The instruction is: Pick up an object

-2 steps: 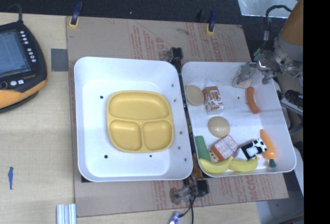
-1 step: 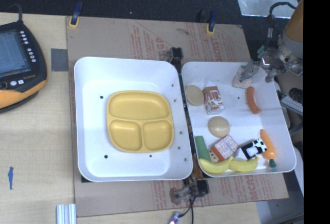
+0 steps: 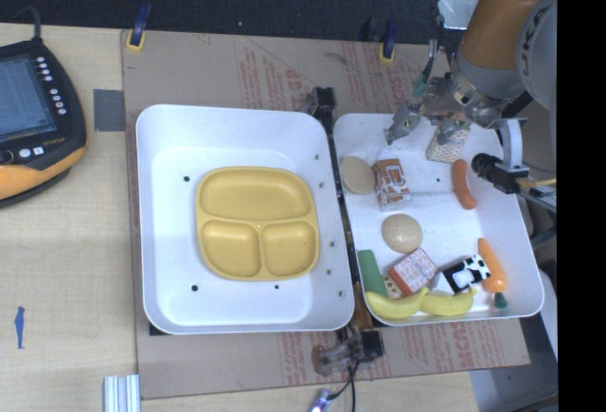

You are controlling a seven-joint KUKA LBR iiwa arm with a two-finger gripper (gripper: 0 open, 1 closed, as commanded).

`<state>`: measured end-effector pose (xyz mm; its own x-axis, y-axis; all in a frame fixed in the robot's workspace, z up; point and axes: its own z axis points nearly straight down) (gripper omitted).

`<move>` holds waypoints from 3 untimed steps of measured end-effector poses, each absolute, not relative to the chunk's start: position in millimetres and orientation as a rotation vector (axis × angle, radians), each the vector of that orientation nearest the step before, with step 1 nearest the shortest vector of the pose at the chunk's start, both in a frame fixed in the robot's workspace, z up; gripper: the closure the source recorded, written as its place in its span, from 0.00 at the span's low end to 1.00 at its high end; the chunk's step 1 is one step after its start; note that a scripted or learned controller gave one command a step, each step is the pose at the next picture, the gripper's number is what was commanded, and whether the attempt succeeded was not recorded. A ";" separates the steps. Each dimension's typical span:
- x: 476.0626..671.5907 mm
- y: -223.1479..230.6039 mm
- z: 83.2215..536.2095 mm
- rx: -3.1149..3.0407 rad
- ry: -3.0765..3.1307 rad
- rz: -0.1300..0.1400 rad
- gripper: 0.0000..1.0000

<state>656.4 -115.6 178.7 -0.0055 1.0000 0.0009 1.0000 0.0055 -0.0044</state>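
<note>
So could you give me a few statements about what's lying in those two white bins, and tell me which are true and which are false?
1. A yellow divided tray lies in the left bin. True.
2. The banana lies in the left bin. False: it lies at the near edge of the right bin, beside the green piece.
3. The gripper hangs over the far end of the right bin. True.
4. The sausage lies on the yellow tray. False: it lies in the right bin, near its right side.
5. The carrot lies in the right bin. True.
</note>
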 end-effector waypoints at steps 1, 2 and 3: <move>641.9 -105.0 143.1 -2.214 -2.226 0.007 0.00; 641.7 -102.1 91.2 -2.210 -2.228 0.008 0.00; 642.0 -102.8 101.9 -2.207 -2.230 0.010 1.00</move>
<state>642.0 -102.8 101.9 -0.0101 0.9999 -0.0016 0.9999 0.0101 -0.0075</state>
